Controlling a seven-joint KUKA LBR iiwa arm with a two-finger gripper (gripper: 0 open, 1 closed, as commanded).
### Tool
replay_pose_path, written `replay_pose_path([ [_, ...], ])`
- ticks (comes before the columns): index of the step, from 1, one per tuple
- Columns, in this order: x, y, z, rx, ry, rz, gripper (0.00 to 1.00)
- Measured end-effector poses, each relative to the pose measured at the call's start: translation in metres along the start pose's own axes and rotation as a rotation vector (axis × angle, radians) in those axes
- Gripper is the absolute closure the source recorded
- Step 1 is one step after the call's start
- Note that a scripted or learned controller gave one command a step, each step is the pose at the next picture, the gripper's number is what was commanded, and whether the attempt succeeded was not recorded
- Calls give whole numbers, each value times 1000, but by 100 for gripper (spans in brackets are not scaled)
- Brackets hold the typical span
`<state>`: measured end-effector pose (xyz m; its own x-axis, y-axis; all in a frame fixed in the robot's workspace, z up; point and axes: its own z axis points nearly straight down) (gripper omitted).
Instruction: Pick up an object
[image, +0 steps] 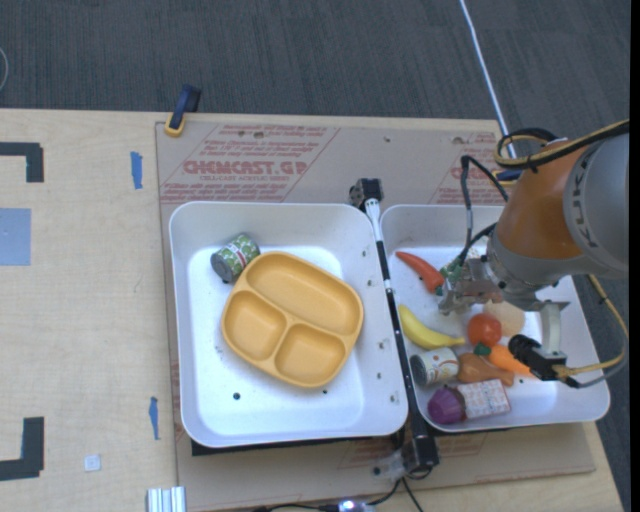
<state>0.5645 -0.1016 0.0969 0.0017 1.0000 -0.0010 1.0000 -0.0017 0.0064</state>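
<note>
My gripper (460, 292) hangs low over the middle of the right bin (592, 398), under the grey and orange wrist (535, 235). It sits just right of a red chili pepper (418, 268) and above a yellow banana (426, 331). A red tomato (484, 328) lies right below it, with a carrot (497, 358) further toward the front. A small tin (436, 368), a purple onion (447, 405) and a pinkish box (486, 400) crowd the bin's front. I see nothing lifted.
The left bin (186, 300) holds a yellow divided plate (292, 318) and a small green-labelled can (234, 257) at its back left. A black divider bar (384, 275) runs between the bins. Cables (478, 215) loop beside the wrist.
</note>
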Motion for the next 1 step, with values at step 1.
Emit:
replay_pose_path([
  [1, 0, 0, 0, 0, 0, 0, 0],
])
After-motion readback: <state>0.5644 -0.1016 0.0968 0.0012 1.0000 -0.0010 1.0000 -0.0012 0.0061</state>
